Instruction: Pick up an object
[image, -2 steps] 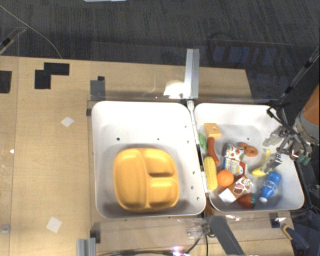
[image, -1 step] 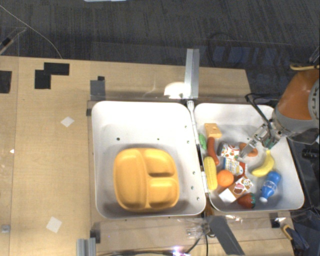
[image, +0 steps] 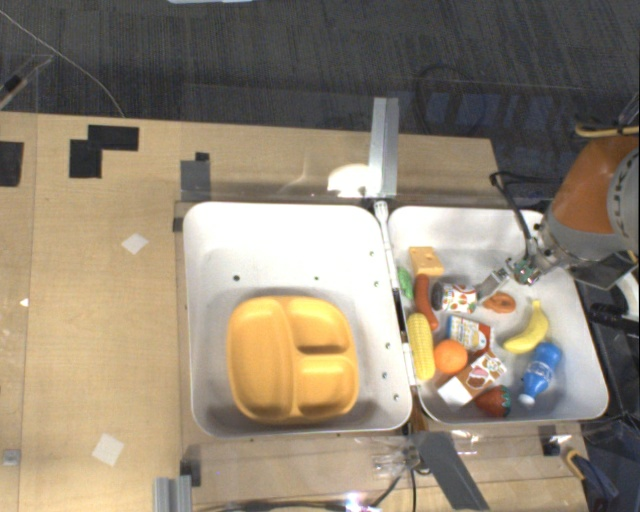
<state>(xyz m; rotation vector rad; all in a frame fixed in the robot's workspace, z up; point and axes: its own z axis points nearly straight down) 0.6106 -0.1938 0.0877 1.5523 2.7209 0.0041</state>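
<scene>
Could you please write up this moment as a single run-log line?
task: pick up an object | tool: low in right bin, above the banana | hold: none seen | left bin: yellow tray

The left bin (image: 210, 250) has open floor along its far side and left, with only the yellow divided tray (image: 292, 355) filling its near middle. The right bin (image: 460, 225) is free at its far end; its near half is crowded by the corn (image: 420, 345), orange (image: 450, 357), banana (image: 529, 330) and blue bottle (image: 538, 374).
</scene>
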